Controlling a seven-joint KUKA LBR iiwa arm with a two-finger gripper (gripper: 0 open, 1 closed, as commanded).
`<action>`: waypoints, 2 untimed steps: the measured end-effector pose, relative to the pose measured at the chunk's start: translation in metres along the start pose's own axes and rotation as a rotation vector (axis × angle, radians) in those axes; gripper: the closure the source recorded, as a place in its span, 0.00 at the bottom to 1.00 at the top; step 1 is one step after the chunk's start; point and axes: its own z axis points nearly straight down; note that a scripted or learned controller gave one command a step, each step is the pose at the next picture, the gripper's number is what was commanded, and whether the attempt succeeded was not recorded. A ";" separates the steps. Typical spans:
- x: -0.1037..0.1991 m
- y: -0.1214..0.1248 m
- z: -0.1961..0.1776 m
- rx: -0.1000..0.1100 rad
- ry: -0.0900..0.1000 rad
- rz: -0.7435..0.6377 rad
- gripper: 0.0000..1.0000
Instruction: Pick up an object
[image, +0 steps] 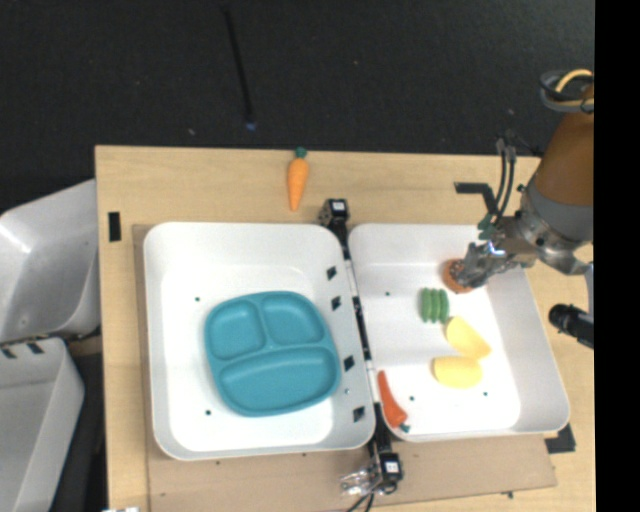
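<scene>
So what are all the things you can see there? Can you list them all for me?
bench: 1, light wood, under both bins
bins: 2, white, side by side
divided plate: 1, teal, in the left bin
carrot: 1, orange with green top, on the bench behind the bins
green vegetable: 1, in the right bin
yellow pieces: 2, right bin, below the green one
red-orange piece: 1, right bin's front left corner
brownish-red object: 1, right bin, by the gripper
arm: 1, grey and orange, from the right
gripper: 1, over the right bin's back
</scene>
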 end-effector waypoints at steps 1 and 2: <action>0.048 -0.011 0.006 0.001 -0.001 0.001 1.00; 0.102 -0.029 0.009 0.002 0.000 0.001 1.00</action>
